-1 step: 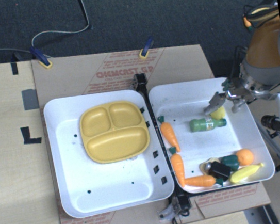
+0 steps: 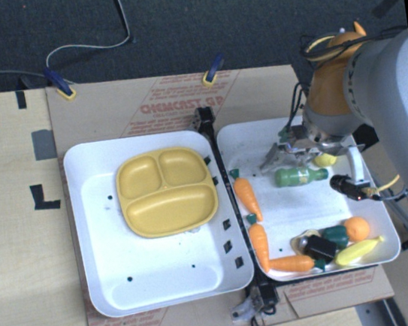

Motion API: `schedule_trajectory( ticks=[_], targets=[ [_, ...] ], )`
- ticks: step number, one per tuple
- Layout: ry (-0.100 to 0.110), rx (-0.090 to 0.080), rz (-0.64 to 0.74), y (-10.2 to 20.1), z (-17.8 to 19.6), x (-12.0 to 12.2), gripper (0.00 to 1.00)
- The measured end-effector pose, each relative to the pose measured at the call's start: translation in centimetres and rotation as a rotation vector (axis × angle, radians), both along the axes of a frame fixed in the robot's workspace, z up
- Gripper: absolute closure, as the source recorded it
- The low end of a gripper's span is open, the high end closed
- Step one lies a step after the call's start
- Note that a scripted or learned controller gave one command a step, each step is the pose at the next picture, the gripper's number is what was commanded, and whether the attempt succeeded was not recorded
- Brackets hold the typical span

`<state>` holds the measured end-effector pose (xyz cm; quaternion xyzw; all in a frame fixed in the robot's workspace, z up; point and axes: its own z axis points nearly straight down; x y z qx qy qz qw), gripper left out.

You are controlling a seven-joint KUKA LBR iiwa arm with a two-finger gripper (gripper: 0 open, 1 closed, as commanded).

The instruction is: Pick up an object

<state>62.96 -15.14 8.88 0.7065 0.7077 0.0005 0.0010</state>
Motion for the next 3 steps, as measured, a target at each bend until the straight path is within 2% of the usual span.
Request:
schedule_trajectory(
  ticks=[1, 2, 3],
  targets=[
    [0.001, -0.001, 0.001, 0.0, 0.9, 0.0, 1.00],
    [0.001, -0.001, 0.001, 0.0, 0.9, 0.0, 0.00],
    [-0.003, -0.003, -0.001, 2.0, -0.2, -2.9, 0.00]
  ],
)
